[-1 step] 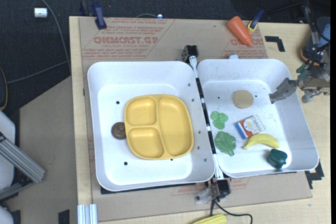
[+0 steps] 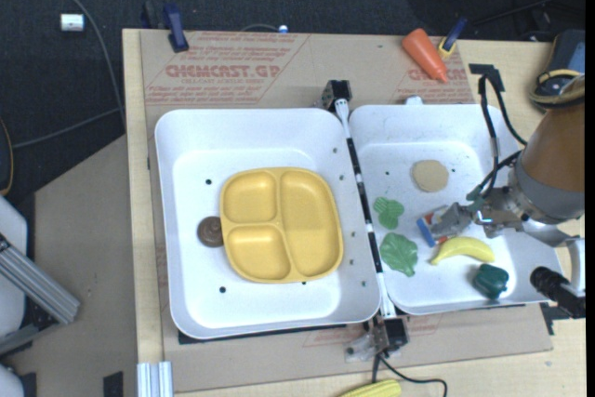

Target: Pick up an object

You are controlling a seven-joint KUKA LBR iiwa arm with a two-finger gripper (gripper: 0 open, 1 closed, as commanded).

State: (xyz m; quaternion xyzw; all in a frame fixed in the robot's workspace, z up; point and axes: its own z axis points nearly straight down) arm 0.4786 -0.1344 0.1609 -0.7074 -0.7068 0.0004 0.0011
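The right bin [image 2: 409, 118] holds a tan round cookie [image 2: 429, 175], two green leafy pieces [image 2: 388, 211] [image 2: 399, 252], a yellow banana [image 2: 463, 249], a dark green object [image 2: 491, 280] and a small red and blue item [image 2: 427, 228]. My gripper [image 2: 453, 218] reaches in from the right and sits low in this bin, just right of the red and blue item and just above the banana. Nothing is visibly held in it. The arm's orange band [image 2: 558, 153] is above the bin's right rim.
The left bin [image 2: 186, 144] carries a yellow divided plate [image 2: 279, 223] with a brown disc [image 2: 210, 231] beside its left edge. An orange object [image 2: 426, 56] and a blue clamp [image 2: 174, 28] lie on the bench behind the bins. Cables run along the right bin's far right side.
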